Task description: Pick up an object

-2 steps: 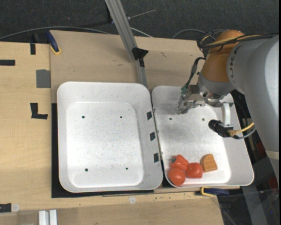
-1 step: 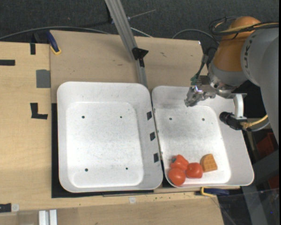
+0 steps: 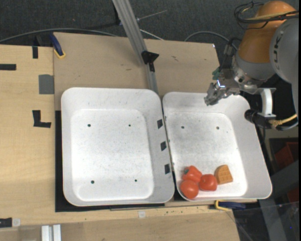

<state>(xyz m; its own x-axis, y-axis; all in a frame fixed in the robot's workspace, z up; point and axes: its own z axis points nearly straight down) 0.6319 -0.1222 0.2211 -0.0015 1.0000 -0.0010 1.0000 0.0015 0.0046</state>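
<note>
Approach step: claw [image 3: 212,98], grip state unclear, over right bin [image 3: 251,149] far rim; red toys [image 3: 196,181] and waffle [image 3: 223,174] well below, nr near edge. Next: travel over, descend.

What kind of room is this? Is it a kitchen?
Probably a robot lab, not a kitchen: a robot arm reaches over two white bins on a taped wooden bench, with toy-like food to practise grabbing.

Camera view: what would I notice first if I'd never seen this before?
Probably the small cluster of red-orange plastic toy pieces with a tan waffle-like block beside them, all huddled in the near corner of the right shallow white bin. Next, the big grey arm with its orange band at upper right, its pincer over that bin's far edge.
</note>
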